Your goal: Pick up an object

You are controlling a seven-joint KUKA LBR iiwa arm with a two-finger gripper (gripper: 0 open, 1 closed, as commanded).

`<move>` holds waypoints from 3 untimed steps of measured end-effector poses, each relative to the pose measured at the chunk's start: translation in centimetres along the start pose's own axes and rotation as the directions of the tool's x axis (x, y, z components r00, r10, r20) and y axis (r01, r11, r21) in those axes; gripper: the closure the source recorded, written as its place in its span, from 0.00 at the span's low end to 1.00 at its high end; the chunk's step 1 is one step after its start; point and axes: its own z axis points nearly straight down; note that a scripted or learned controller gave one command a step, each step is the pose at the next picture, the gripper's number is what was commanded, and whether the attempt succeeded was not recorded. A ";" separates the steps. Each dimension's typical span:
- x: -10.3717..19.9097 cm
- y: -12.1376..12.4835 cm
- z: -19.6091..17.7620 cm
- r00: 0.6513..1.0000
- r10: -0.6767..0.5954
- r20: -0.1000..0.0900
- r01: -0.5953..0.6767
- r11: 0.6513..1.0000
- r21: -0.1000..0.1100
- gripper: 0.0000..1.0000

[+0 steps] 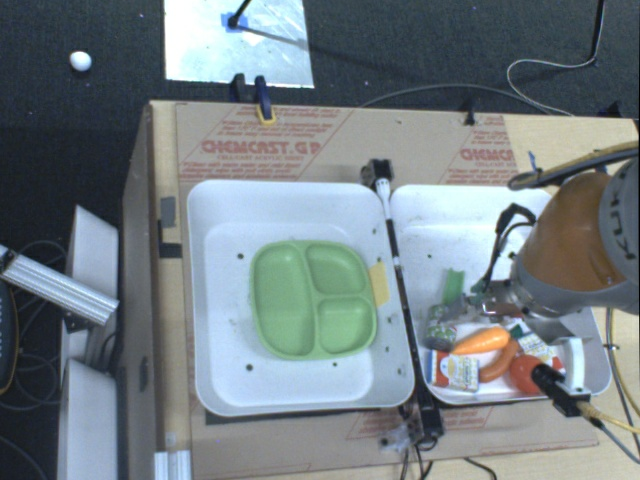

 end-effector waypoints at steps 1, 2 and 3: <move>-2.9 6.2 2.7 1.000 -0.003 -0.005 0.003 1.000 0.017 0.00; -2.8 6.3 1.6 1.000 -0.005 -0.006 0.005 1.000 0.015 1.00; -2.8 6.3 1.6 1.000 -0.005 -0.006 0.005 1.000 0.015 0.00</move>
